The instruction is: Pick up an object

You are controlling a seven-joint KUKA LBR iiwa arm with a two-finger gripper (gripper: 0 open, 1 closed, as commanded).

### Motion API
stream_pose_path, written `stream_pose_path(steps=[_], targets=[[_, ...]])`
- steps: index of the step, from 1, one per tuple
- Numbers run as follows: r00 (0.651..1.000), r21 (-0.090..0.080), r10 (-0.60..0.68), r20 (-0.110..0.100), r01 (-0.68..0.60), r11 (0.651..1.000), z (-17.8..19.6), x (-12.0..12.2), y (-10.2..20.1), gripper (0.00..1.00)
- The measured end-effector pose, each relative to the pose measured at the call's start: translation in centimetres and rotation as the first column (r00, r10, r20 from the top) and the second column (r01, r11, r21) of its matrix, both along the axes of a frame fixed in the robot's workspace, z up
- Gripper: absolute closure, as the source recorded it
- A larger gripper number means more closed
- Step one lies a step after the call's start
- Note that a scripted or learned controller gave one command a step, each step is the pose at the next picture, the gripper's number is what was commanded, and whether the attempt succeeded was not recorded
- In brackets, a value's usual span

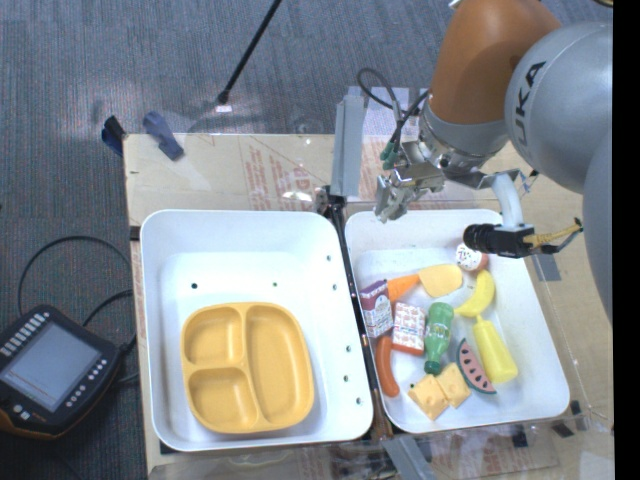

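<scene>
1. The grey arm with the broad orange band (pixel 490 43) reaches in from the right, and its two-finger gripper (pixel 392 206) hangs above the far rim of the right shallow white bin (pixel 555 368), near that bin's far left corner.
2. From this slanted view I cannot tell how the gripper is set, and nothing shows held in it.
3. The task's things lie in a loose cluster on the floor of the right bin, well apart from the gripper.
4. At the far side of the cluster lie a pale yellow wedge of toy cheese (pixel 441 279), an orange toy carrot (pixel 402 287) and a small round white ball (pixel 468 258).
5. A yellow toy banana (pixel 481 293) lies just above a yellow toy corn cob (pixel 495 351).
6. In the middle lie a small dark purple carton (pixel 376 309), a red-and-white packet (pixel 408 328) and a green toy bottle (pixel 438 336).
7. Nearer the camera lie an orange-red toy sausage (pixel 387 366), a slice of toy watermelon (pixel 474 367) and yellow cheese blocks (pixel 439 392).
8. The left shallow white bin (pixel 170 238) holds a yellow plastic plate with three compartments (pixel 247 367).
</scene>
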State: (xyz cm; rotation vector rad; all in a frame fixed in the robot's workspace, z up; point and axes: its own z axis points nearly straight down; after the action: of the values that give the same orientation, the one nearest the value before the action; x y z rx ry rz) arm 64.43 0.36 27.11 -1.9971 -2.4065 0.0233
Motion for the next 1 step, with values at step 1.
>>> stream_pose_path(steps=[1], targets=[[1.0,0.0,0.0,0.0,0.0,1.0,-0.02,-0.01,0.02,0.0]])
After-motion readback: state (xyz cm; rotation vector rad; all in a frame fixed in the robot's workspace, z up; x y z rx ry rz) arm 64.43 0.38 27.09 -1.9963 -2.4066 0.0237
